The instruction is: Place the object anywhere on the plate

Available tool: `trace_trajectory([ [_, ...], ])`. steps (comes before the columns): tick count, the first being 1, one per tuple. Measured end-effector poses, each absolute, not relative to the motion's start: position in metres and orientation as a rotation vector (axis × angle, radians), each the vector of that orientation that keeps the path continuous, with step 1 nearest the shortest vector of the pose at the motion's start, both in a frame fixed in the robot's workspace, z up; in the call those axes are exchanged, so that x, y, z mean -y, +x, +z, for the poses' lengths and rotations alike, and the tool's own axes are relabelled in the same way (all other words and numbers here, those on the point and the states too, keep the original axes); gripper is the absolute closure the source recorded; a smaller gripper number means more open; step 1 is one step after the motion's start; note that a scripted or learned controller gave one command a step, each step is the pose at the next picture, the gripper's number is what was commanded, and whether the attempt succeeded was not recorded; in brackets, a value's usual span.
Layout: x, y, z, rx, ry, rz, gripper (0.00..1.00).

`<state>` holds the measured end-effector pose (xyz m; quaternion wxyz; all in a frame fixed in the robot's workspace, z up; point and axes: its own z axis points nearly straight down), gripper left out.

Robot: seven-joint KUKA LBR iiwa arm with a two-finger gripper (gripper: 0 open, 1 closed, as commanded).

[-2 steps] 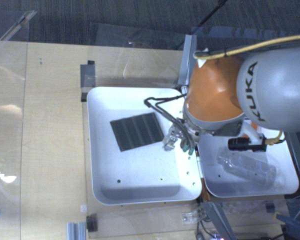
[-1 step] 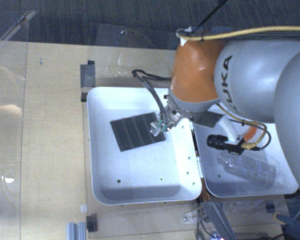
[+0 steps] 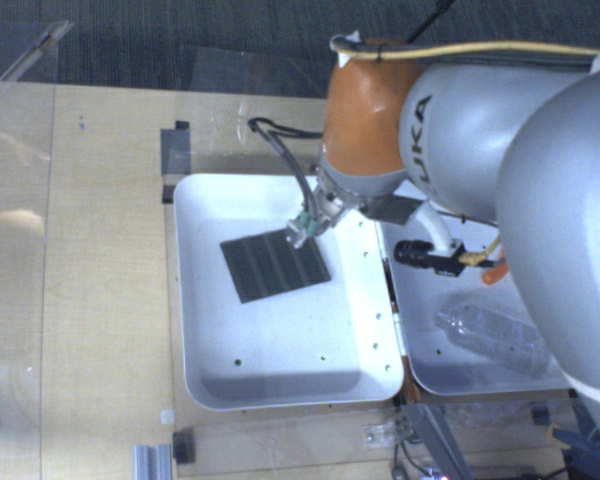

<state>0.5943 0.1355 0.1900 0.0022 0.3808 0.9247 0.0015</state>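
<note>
1. Left bin, centre of the frame: a dark, ribbed, flat rectangular plate lies on its floor, turned at a slant, its upper right corner under the gripper.
2. Gripper, just right of the plate's middle and at its upper right corner: small, pale, partly blurred. Cannot tell whether it is spread or closed, and no object can be made out in it.
3. Arm, right half of the frame: orange band above the wrist, grey body covering much of the right bin.
4. Right bin, lower right: a clear plastic bottle lies on its side on the floor, well apart from the plate. It looks transparent, hard to outline against the white; judged light and apt to roll.
5. Near the bins' shared wall, a black cylindrical part with an orange tip; probably belongs to the arm's fittings, not certain.
6. Step in hand, as a judgement: gripper is over the plate, so either a release or an empty arrival. Which object is meant cannot be settled; the bottle is the likeliest candidate and is not on the plate.
7. Next move, if so: cross to the right bin, take the bottle across its body, carry it left, lower it onto the plate.
</note>
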Motion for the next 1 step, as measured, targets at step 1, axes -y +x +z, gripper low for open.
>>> trace_trajectory([
  [1,-0.1908,0.6084,0.1004,-2.924,1.113,0.02,1.0],
])
